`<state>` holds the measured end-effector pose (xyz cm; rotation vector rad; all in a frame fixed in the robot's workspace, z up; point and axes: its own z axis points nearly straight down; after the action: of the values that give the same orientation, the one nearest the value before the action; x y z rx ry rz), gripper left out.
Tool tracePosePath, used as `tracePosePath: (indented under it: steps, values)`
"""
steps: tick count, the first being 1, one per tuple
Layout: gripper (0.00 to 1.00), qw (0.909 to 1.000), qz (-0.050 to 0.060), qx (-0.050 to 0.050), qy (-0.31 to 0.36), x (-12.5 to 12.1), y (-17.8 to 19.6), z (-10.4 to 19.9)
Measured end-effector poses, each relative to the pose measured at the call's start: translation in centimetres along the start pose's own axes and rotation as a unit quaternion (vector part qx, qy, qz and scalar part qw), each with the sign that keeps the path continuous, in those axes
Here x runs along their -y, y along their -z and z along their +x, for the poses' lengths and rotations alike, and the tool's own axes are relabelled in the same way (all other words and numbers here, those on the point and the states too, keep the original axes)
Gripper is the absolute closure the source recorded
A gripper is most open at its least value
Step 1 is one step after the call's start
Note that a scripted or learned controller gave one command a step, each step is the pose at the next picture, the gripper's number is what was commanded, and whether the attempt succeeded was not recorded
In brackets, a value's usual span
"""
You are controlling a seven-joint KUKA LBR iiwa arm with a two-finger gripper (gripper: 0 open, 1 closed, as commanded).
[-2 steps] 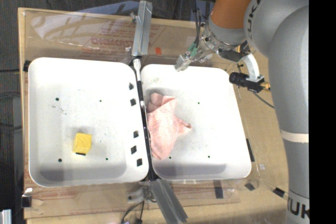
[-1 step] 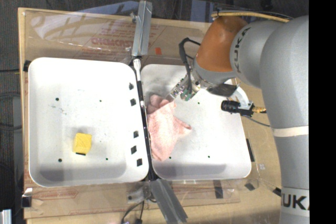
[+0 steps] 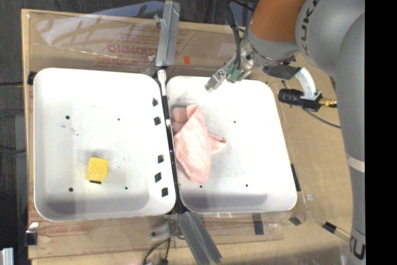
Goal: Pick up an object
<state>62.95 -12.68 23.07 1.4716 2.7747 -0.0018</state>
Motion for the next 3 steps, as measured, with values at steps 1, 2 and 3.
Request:
tracePosePath:
  steps: [1,2,3]
  values:
    - [1.0,0.9999,0.001,-0.001,-0.012,-3.7,0.7,0.5]
    - [1.0,0.9954,0.001,-0.002,0.096,2.8,-12.5,0.8]
    - [1.0,0.9986,0.0,0.0,0.053,-0.8,0.3,2.3]
